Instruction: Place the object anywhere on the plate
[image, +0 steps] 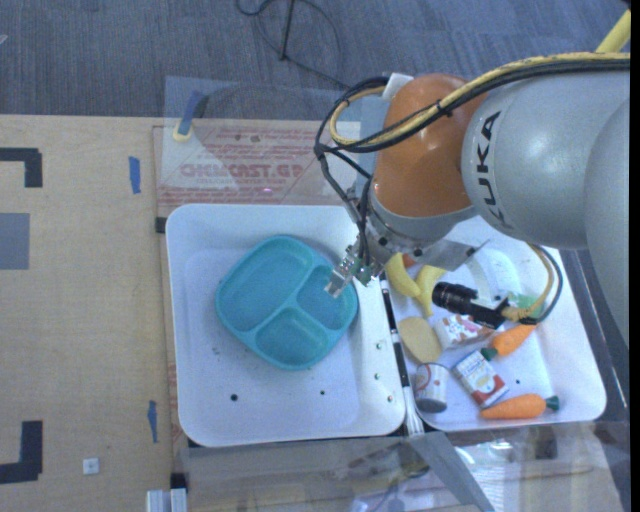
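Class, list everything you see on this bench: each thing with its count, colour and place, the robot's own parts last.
Bins: two, white, side by side.
Plate: one, teal, three compartments, in left bin.
Carrots: two, orange, right bin's right and near side.
Banana: one, yellow, right bin's far left.
Small can: one, right bin's near left.
Small carton: one, red and white, beside the can.
Arm: one, grey with orange band, from the right.
Tool: one, over the plate's right edge.
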